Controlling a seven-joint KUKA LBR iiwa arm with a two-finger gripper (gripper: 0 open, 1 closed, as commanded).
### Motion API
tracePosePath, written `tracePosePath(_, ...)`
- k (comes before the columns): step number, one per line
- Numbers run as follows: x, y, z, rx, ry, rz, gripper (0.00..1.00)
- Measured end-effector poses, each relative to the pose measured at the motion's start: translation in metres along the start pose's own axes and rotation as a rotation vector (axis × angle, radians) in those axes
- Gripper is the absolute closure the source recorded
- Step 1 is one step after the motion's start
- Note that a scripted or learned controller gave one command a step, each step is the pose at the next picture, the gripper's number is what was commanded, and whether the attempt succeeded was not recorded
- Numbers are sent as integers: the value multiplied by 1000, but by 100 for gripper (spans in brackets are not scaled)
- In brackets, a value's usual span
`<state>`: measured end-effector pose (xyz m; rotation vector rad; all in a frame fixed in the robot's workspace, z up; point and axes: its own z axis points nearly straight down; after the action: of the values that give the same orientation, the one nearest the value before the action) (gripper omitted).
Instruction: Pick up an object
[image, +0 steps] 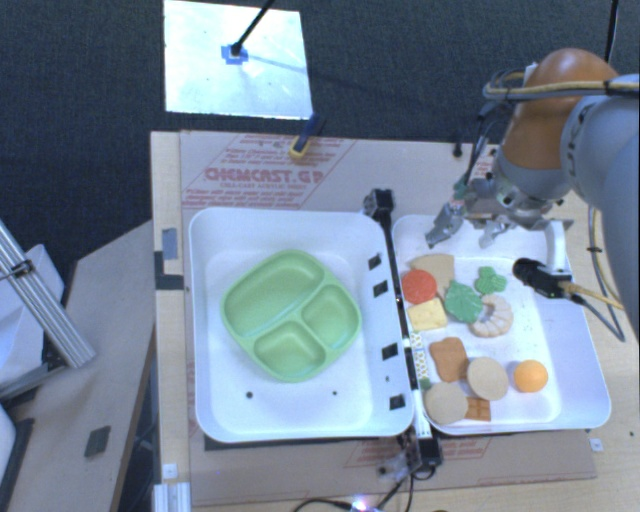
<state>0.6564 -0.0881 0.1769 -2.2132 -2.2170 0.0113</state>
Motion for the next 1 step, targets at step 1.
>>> tracePosePath(1, 0, 2, -9, -12, -1, -1, 0)
